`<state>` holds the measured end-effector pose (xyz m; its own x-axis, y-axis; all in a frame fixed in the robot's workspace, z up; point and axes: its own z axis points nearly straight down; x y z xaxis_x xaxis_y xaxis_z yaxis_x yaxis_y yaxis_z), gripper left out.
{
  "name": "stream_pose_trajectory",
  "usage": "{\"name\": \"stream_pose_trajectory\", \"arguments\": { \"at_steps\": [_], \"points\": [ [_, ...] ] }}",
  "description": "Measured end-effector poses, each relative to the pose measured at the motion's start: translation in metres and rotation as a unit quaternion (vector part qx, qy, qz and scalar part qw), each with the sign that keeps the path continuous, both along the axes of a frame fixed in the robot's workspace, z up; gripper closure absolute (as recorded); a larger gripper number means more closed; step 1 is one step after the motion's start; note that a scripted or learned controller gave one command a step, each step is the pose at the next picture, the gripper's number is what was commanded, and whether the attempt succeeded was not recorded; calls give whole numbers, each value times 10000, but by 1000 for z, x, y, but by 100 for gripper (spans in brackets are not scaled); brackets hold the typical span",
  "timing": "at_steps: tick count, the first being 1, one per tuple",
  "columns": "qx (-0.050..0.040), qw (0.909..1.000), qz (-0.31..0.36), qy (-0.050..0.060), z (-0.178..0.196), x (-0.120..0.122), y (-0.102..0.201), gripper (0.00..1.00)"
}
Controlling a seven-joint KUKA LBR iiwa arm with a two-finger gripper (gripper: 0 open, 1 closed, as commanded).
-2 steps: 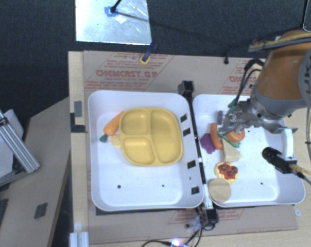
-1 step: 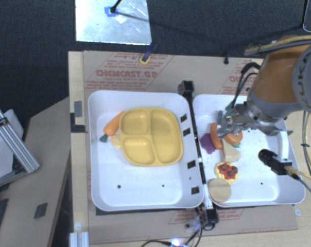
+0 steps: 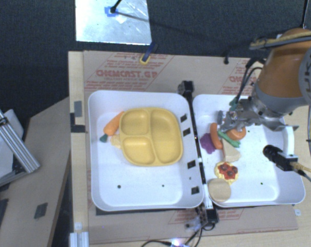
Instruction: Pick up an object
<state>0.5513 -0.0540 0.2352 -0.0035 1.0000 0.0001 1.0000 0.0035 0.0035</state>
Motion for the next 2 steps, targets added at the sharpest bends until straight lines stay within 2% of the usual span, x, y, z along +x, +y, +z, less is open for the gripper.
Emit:
{"name": "stream_pose_trajectory", "arguments": {
  "at_steps": [1,2],
  "points": [
    [-2,10000,-12,21,-21,1,0,100],
    [0,10000,-12,15,-21,-2,-4,100]
  ]
}}
